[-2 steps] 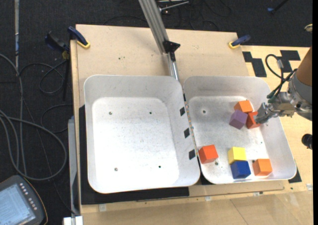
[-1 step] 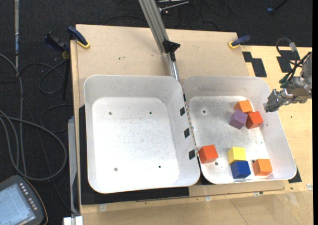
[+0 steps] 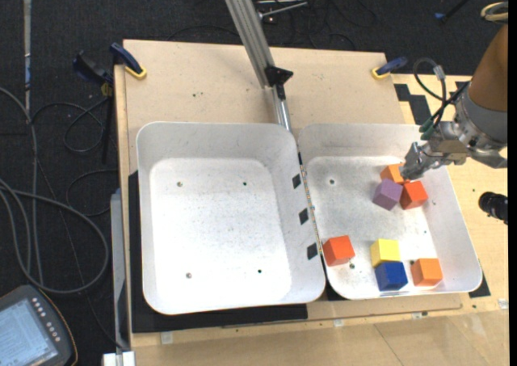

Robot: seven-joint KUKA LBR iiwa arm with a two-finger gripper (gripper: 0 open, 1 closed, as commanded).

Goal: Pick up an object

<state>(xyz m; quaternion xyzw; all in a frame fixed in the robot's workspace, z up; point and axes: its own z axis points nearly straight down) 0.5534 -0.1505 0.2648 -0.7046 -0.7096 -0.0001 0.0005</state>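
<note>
The right bin [image 3: 355, 164] holds several small cubes. A purple cube [image 3: 388, 193] lies beside a red-orange cube [image 3: 414, 193], with an orange cube [image 3: 392, 173] just behind them. Nearer the front are an orange cube [image 3: 338, 249], a yellow cube [image 3: 385, 251], a blue cube [image 3: 391, 275] and another orange cube [image 3: 426, 271]. My gripper [image 3: 414, 166] hangs low over the back cluster, right above the orange and red-orange cubes. Its fingertips are hard to make out against the cubes.
The left bin [image 3: 161, 195] sits beside the right one, with a dark divider strip between them. A metal pole [image 3: 246, 21] slants in from the top toward the bins' back edge. Clamps sit at the bench's back corners.
</note>
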